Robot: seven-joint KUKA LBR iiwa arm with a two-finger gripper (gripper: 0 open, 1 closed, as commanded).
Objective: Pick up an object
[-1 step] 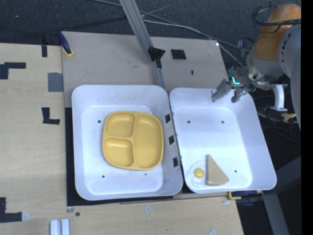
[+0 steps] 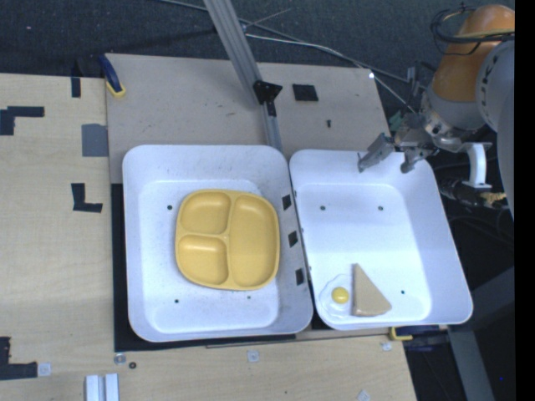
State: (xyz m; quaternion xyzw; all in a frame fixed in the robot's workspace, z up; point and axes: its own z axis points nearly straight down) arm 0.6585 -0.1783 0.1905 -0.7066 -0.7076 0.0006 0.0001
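Note:
A tan wedge-shaped block [image 2: 368, 292] lies in the near left corner of the right bin [image 2: 418, 224]. Touching its left side is a small yellow ball [image 2: 339, 295]. A yellow divided plate [image 2: 227, 239] sits in the middle of the left bin [image 2: 150, 224]. My gripper [image 2: 389, 159] hangs over the far edge of the right bin, well away from the wedge and ball. Its two fingers are spread apart with nothing between them.
A slanted metal pole [image 2: 238, 44] crosses the bench behind the bins. Cables [image 2: 334, 53] run across the far side toward the arm. A blue and yellow clamp [image 2: 111, 75] sits at the bench's far left corner.

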